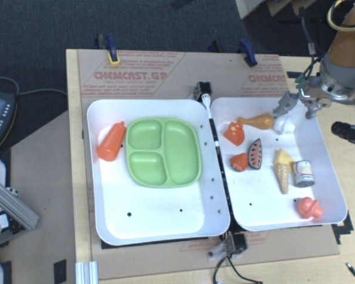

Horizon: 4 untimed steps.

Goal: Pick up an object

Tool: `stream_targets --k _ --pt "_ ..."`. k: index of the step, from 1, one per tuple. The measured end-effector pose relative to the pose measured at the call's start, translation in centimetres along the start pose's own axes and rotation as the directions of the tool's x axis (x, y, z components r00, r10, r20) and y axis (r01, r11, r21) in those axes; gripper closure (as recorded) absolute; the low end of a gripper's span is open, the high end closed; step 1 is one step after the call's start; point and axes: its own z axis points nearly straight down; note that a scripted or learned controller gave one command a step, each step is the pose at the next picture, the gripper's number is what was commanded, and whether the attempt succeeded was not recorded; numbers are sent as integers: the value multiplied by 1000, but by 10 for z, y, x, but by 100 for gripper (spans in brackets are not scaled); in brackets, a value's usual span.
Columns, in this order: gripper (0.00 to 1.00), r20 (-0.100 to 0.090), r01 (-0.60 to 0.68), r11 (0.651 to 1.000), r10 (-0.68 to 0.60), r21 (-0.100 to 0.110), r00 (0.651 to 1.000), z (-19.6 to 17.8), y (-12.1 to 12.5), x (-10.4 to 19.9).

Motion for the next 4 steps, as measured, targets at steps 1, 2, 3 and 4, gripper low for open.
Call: stream_targets --k 1,2,3,4 --pt "0 3 3 1000 -3 -16 1000 -10 3 1" --pt "0 2 3 1000 -3 -9 1000 53 1 2" --pt "0 3 5 1000 -5 -12 1000 97 1 3" --pt "100 5 6 1000 -6 -17 1000 84 2 3"
